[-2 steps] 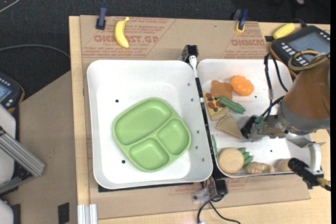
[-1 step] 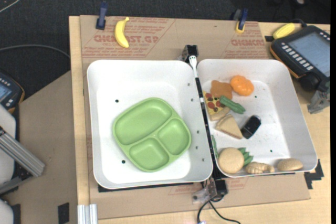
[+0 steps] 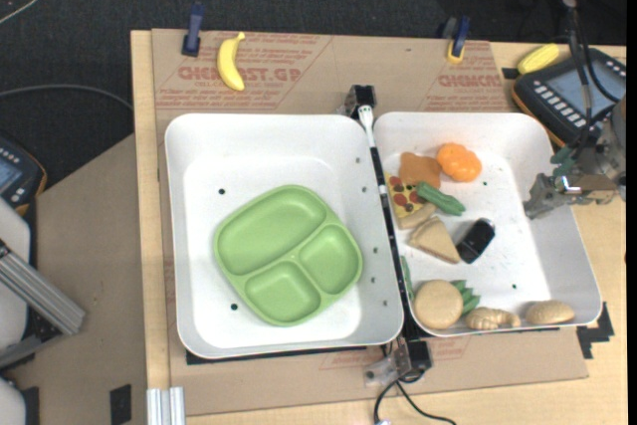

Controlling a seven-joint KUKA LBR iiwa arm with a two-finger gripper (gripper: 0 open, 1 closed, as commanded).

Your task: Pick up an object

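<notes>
The right bin (image 3: 523, 249) holds toy food: an orange (image 3: 458, 161), a pizza slice (image 3: 408, 199) with a green pod (image 3: 439, 201) across it, a tan wedge (image 3: 435, 241), a black block (image 3: 475, 239), a round bun (image 3: 438, 304) and two tan pieces (image 3: 488, 318) (image 3: 549, 313) at the front. My gripper (image 3: 545, 194) hangs over the bin's right side, to the right of the black block and apart from every item. Nothing shows between its fingers.
The left bin (image 3: 189, 214) holds a green divided plate (image 3: 288, 254). A toy banana (image 3: 231, 61) lies on the cardboard behind it. Blue clamps (image 3: 192, 31) (image 3: 457, 37) sit at the back edge. A pendant with a yellow handle (image 3: 567, 85) rests at the right.
</notes>
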